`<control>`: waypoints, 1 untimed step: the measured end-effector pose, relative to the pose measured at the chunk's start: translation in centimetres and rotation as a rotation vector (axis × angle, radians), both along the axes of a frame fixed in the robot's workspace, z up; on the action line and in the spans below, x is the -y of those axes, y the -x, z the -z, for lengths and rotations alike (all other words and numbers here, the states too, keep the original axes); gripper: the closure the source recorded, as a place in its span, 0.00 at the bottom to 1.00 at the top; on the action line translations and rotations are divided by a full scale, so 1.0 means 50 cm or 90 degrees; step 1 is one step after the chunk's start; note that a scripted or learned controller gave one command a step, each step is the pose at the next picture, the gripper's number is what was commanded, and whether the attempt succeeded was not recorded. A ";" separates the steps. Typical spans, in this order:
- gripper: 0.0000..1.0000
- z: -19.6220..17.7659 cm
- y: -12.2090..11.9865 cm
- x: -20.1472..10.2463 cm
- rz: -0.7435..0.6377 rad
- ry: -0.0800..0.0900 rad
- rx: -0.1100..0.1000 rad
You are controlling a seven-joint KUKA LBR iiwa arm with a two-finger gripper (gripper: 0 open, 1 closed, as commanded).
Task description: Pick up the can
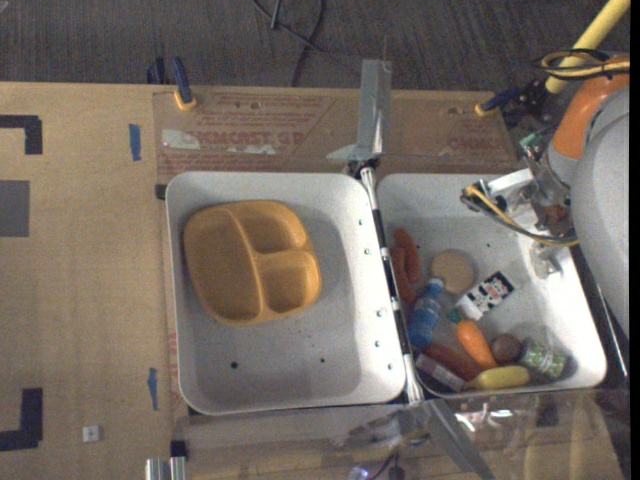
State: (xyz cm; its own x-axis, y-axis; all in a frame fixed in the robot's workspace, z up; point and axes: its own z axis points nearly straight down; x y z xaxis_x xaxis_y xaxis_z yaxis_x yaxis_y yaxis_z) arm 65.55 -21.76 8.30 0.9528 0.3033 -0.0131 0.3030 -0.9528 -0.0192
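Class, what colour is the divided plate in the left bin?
Yellow-orange, seen in the camera view: the plate.

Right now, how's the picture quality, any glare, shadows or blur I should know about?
Camera view: even, soft lighting; the yellow tray in the left bin casts only a faint shadow. The arm at the right edge looks soft and blurred. Small items in the right bin, like the can, are low in detail. Bright glare spots sit on the shiny strip below the bins.
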 end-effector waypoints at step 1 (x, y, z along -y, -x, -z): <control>0.00 -0.192 0.019 0.009 0.066 0.009 0.011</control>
